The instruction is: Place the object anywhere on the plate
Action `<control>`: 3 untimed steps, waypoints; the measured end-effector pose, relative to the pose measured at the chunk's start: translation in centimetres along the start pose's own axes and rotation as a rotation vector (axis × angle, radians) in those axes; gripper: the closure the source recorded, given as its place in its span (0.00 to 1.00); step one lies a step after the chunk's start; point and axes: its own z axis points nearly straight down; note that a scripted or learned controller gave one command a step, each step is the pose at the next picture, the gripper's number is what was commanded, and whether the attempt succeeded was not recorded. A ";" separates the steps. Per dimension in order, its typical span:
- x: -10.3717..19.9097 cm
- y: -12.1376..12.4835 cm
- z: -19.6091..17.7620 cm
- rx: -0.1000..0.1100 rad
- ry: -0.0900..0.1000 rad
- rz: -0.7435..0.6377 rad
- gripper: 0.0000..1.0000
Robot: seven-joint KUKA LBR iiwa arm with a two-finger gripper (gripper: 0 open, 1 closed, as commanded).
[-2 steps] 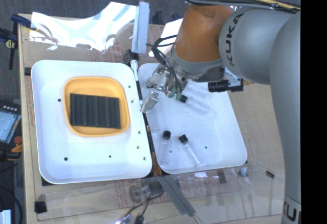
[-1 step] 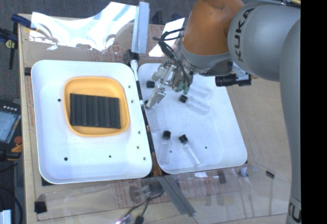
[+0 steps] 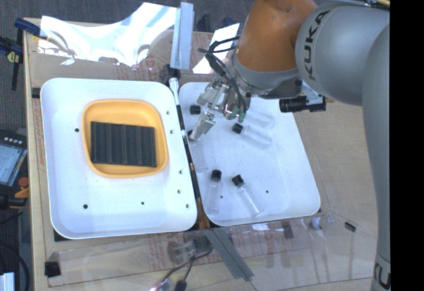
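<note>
A yellow plate [image 3: 87, 132] with a dark ridged panel [image 3: 124, 144] in its middle lies in the left bin [image 3: 59, 190]. Several clear vials with black caps lie in the right bin [image 3: 291, 183]. One vial [image 3: 253, 129] rests near the bin's upper middle, and two more, vial [image 3: 214, 189] and vial [image 3: 244, 194], lie toward the front. A small black-capped piece [image 3: 194, 109] sits by the bin's left wall. My gripper [image 3: 203, 124] hangs low over the upper left part of the right bin, tilted toward the divider between the bins. Nothing shows plainly in its grasp.
The arm's grey and orange wrist [image 3: 278, 38] covers the right bin's back edge. Crumpled foil [image 3: 126, 34] and an upright metal strip [image 3: 182, 34] lie behind the bins. A dark device [image 3: 10, 160] sits at the bench's left edge.
</note>
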 end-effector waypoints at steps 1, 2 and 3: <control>0.0 0.0 0.0 0.000 0.000 0.000 0.00; 0.0 0.0 0.0 0.000 0.000 0.000 0.00; 0.0 0.0 0.0 0.000 0.000 0.000 0.00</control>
